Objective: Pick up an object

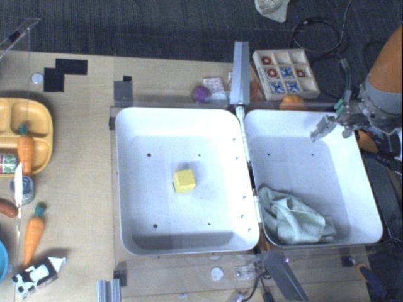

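Note:
A small yellow block (pixel 184 180) lies near the middle of the left bin (pixel 135 231). A crumpled pale green cloth (pixel 293 218) sits in the front left corner of the right bin (pixel 365 194). My gripper (pixel 332 130) hangs over the right bin's back right corner, far from both the cloth and the block. Its fingers stand open with nothing between them. The grey arm with its orange band (pixel 387 68) reaches in from the right edge.
Behind the bins lie a tic-tac-toe board (pixel 284 73), an orange ball (pixel 291 101) and a purple toy (pixel 201 94). A yellow tray (pixel 34 115) with toy food and carrots (pixel 33 230) lies at the far left. A metal divider (pixel 240 74) stands between the bins.

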Available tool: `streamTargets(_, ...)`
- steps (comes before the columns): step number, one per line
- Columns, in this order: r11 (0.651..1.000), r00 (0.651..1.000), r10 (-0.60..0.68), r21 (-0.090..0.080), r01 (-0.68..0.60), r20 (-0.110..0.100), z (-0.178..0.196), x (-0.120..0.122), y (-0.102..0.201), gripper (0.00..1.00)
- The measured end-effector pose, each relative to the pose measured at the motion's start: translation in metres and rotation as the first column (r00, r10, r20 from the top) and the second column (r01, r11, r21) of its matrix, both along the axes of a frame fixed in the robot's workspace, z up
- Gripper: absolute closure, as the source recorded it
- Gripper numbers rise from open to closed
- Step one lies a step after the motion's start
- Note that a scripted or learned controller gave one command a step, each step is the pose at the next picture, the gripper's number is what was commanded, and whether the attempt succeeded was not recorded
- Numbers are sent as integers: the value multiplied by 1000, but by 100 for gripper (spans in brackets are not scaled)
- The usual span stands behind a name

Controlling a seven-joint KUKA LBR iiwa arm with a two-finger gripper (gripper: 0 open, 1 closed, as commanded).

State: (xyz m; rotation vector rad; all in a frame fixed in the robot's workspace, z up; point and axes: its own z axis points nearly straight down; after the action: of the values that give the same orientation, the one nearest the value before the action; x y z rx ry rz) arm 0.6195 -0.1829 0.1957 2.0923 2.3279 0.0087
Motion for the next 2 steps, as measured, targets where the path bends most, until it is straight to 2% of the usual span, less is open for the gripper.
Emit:
streamTargets(1, 999, 999, 41, 2, -41, -4, -100, -47, 46, 0)
streamTargets(2, 990, 990, 143, 1, -143, -2, -108, 34, 54, 0)
